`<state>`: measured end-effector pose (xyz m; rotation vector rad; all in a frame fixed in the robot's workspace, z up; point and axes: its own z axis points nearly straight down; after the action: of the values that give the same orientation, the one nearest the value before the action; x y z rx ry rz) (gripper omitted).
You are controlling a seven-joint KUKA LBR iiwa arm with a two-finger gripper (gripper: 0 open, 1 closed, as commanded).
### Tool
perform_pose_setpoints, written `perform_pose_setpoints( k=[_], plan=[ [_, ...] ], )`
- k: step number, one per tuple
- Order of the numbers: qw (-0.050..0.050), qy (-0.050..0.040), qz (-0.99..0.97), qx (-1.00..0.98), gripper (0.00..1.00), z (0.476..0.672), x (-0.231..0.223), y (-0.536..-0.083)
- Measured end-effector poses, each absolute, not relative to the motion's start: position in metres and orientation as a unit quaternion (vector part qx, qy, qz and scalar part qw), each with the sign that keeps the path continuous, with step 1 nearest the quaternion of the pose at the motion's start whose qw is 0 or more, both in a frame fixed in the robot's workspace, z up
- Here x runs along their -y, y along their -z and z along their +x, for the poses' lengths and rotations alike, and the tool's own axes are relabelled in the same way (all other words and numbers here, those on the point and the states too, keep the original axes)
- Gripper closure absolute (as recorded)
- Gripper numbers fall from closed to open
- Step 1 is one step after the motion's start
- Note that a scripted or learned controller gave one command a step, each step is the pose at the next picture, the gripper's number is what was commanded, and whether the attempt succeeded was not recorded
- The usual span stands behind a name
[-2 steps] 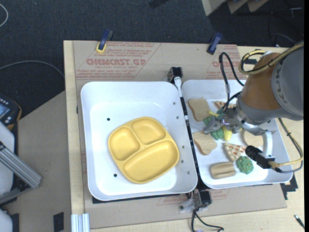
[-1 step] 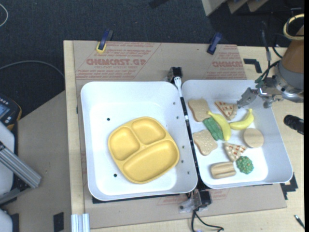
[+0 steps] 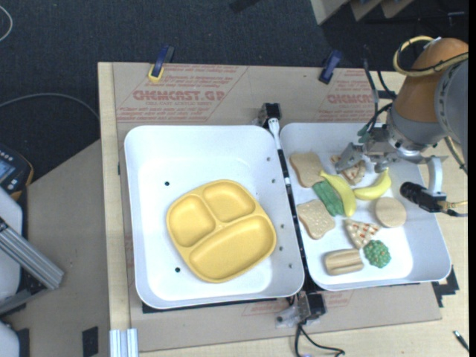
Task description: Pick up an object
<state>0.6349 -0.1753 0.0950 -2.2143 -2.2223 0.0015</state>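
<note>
Okay, I've got the gripper point(image 3: 355, 160) low over the upper part of the right bin point(image 3: 431, 262), reaching in from the right. I can't tell from up here how it's set or whether anything is in it. Right under it there's a small pale cookie-like piece point(image 3: 355, 172), and that looks like my nearest target. Just beside that, toward the lower right, the banana point(image 3: 374, 190) lies with its long axis running left to right. The yellow pepper point(image 3: 339, 192) and green pepper point(image 3: 326, 197) sit diagonally just left of it. Over in the left bin point(image 3: 149, 199) the yellow divided plate point(image 3: 221, 229) is well apart.
</note>
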Motion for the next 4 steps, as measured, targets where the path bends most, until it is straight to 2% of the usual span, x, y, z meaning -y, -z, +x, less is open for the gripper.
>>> perform_pose_setpoints(
  k=[1,2,3,4],
  plan=[
    [-0.001,0.0004,-0.707,0.708,0.0,0.649,0.172,-0.084],
    [-0.003,0.0008,-0.707,0.707,0.0,0.668,0.193,-0.089],
    [0.002,-0.0007,-0.706,0.708,0.0,0.63,0.143,-0.085],
    [0.003,-0.0009,-0.706,0.708,0.0,0.594,0.095,-0.085]
  ],
)
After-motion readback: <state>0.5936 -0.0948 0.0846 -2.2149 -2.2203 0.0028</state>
